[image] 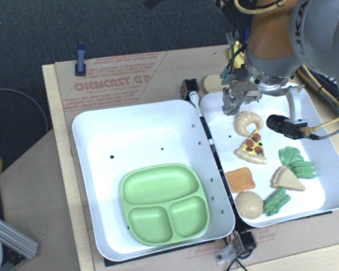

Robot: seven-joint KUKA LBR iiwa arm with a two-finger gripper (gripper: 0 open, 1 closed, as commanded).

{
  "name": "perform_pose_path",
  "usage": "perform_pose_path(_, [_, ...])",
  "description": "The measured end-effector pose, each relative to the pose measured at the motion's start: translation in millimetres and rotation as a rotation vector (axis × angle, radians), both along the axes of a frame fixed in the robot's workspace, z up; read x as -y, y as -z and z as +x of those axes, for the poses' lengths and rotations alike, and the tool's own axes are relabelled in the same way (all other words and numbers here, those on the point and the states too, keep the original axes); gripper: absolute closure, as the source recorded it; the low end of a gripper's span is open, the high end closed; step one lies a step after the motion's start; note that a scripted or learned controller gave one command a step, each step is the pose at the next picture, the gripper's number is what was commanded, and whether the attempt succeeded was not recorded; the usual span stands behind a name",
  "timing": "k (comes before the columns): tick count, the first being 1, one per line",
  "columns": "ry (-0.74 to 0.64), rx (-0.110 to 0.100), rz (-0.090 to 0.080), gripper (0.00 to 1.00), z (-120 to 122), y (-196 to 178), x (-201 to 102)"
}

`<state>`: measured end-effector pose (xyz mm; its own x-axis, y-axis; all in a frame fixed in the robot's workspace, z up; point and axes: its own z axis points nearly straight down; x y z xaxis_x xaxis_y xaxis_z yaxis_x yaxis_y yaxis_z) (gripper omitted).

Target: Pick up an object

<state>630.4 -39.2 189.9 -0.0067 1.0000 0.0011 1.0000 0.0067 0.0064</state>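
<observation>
My gripper (235, 105) hangs over the far end of the right bin (337, 172), just above and left of a pale croissant (247, 121). Nothing shows between its fingers. Below the croissant lies a pizza slice (251, 149) with red dots. An orange toast square (240, 179) and a round beige bun (249, 202) sit near the bin's left wall. A green leafy piece (298, 161), a sandwich wedge (286, 179) and a green vegetable (276, 201) lie toward the right and front.
The left bin (96, 148) holds a light green divided plate (164, 202) at its front. A cardboard sheet (112, 80) lies behind the bins, with a small blue clip (80, 59) on its far edge.
</observation>
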Motion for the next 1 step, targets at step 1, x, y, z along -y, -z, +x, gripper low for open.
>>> perform_pose_path(1, [0.009, 0.012, -0.004, 1.0, -28.2, -140.3, 24.0])
